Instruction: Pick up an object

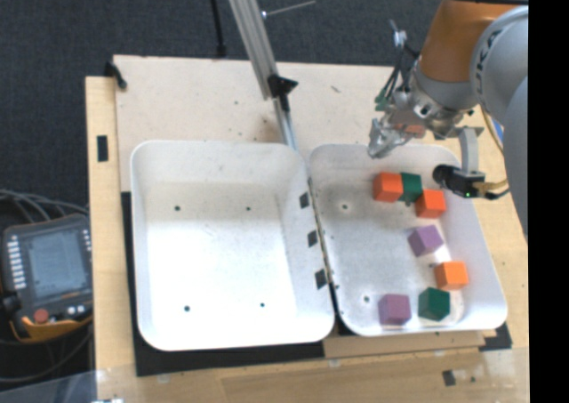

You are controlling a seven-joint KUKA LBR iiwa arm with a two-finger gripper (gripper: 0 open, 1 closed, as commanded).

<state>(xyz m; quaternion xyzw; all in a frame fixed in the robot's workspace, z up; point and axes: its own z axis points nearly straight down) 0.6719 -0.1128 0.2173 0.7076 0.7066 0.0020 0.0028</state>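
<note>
Camera view has the pincer (384,145) hanging over the right bin's (351,241) far rim; whether it is spread or pressed together I cannot tell. Nothing sits between its tips. Below lie seven small matte blocks: three orange (388,187), two green (434,303), two purple (425,239). Both smooth white bins share the pale worktop (178,99)

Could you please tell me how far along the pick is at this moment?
Nothing looks picked yet: the blocks lie in the right bin. In hand: the gripper hangs above the bin's far edge, near the orange block. Left: descending, grasping and lifting one.
</note>
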